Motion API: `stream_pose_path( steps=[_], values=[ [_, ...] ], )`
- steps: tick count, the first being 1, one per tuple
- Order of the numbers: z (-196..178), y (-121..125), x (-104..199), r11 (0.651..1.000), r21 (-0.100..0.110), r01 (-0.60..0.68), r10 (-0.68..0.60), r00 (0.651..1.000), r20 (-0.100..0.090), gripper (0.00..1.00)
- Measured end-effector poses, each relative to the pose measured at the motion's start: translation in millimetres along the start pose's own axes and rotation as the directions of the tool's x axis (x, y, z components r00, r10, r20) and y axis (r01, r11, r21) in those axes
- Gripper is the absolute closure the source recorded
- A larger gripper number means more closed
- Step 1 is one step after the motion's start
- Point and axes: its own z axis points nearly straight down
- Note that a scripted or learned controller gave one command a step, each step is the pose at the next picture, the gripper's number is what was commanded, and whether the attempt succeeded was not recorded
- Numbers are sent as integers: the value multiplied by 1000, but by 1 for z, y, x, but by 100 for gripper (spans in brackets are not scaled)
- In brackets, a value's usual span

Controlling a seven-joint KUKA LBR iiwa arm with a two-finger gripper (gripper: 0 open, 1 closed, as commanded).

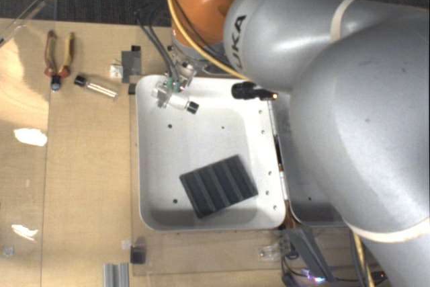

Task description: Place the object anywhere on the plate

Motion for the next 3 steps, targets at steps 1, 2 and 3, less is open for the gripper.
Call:
stream_pose_path(
  steps=[1, 2, 3],
  values=[
    [-13, 2, -1, 1000, -7, 1, -1, 1000, 4, 100],
    [-25, 4, -1, 1000, -14, 1, -1, 1000, 8, 100],
    [-37, 6, -2, 1000, -21, 2, -1, 1000, 11, 100]
  ],
)
